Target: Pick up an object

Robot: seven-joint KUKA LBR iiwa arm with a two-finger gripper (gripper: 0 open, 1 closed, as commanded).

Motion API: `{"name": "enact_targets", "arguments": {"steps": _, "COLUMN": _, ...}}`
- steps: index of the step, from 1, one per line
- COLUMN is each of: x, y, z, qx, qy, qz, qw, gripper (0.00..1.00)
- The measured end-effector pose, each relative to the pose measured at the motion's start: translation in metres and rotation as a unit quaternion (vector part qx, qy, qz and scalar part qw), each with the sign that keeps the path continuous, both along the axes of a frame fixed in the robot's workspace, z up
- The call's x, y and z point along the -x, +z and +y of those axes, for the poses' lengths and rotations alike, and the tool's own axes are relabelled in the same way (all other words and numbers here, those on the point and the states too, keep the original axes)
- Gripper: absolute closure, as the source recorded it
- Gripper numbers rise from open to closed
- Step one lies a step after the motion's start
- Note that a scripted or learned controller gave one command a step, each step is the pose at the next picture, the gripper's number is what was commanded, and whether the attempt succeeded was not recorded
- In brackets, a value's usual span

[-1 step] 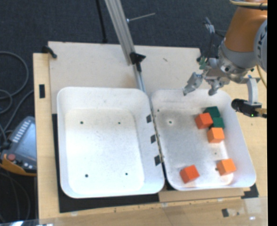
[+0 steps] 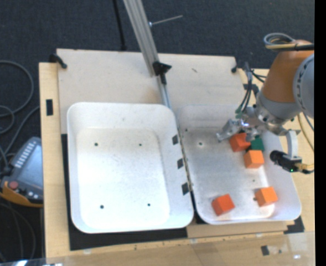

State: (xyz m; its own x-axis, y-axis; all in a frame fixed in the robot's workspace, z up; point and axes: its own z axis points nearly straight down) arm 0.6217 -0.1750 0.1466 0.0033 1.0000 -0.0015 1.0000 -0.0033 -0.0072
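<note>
In the right bin [image 2: 204,148], near its far right corner, the gripper [image 2: 241,133] is down among the blocks. Whether it is parted, closed, or grasping anything cannot be told: the metal parts blur together at this slant. Touching or just under the tip sits an orange-red block [image 2: 239,143]. No block can be seen clearly clamped.

Just right of that block is a green block [image 2: 257,144], partly hidden by the wrist. Directly below the green one, touching or nearly so, lies an orange block [image 2: 254,159]. These three form a tight cluster at the tool.

Well apart from the cluster, toward the near edge of the same bin, lie two more blocks: a red-orange one [image 2: 223,204] near the front wall at the middle, and an orange one [image 2: 265,196] close to the near right corner. Both sit tilted relative to the bin's sides.

The arm [image 2: 284,90] comes in from the right, its orange band above the grey wrist, with thin cables running down beside it. A small black part [image 2: 281,159] hangs off the wrist over the bin's right rim.

The left bin [image 2: 124,165] lies beside the right one, their walls meeting along the middle. Both rest on a pale bench [image 2: 107,76]. A slanted aluminium bar [image 2: 140,26] rises from the bench's far side between the bins. On the dark floor to the left lie grey cables [image 2: 2,110] and a pendant [image 2: 24,170] with an orange edge.
</note>
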Motion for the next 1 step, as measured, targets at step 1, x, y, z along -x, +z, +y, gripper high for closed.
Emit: {"name": "enact_targets", "arguments": {"steps": 1, "x": -0.0204, "y": -0.051, "z": 0.0608, "qx": -0.0014, "qy": 0.005, "qz": -0.004, "qw": 1.0, "gripper": 0.0}}
